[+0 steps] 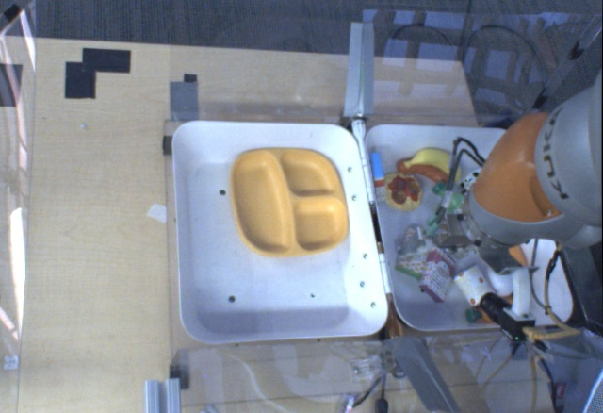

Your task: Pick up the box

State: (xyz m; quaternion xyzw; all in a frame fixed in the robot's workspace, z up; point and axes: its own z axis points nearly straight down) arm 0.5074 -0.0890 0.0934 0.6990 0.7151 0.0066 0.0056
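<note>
Box, small and printed, lies flat in the right bin among clutter, just beside the end effector, whose grip state I cannot tell. Best approach, I judge: descend straight, clear of neighbouring packets. Right bin also holds a banana; left bin holds a yellow divided tray.

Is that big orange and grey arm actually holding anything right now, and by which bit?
It cannot be told. The arm hangs low over the cluttered right bin, and its own bulk hides whatever lies beneath its wrist.
</note>
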